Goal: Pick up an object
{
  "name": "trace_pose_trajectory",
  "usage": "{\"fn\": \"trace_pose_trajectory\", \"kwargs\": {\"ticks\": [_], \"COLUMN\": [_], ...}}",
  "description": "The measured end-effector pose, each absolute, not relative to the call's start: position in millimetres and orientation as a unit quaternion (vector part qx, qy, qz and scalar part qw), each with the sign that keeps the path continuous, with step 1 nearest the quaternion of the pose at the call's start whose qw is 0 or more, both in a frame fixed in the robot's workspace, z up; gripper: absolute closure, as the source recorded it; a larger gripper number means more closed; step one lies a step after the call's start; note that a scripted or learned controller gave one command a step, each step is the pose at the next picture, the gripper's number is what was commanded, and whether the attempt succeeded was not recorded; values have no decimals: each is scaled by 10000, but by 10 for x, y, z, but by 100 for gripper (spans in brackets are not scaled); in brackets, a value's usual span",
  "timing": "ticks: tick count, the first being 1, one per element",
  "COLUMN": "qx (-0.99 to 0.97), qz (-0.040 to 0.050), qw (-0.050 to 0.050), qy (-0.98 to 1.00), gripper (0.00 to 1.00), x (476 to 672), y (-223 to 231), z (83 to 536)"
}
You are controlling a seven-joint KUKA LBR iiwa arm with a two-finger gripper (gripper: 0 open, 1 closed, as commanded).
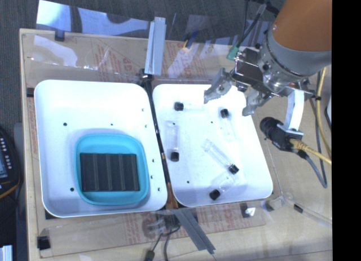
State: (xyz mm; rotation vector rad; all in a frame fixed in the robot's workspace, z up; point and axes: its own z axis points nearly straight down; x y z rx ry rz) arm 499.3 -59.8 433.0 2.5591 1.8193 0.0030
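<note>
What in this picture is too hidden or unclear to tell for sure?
- Clear vials in the right bin, camera view: see-through glass blends into the white floor, so their count and outlines are uncertain; mostly the black caps show.
- Arm, camera view: cut off by the top edge.
- Blue tray in the left bin: its dark ribbed insert is too dim to identify.
</note>
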Motion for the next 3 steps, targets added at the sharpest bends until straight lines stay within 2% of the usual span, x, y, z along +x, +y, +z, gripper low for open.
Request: {"fn": "trace_pose_trajectory", "kwargs": {"ticks": [1,2,3], "qx": [8675,9528,9019], "qz": [-23,-39,-21], "qw": [-15,-15,-21], "qy": [4974,3035,4319], "gripper": [0,0,0], "x": [4920,4953,4762], "y": [-836,-135,-803], "z": [2812,1894,1904]}}
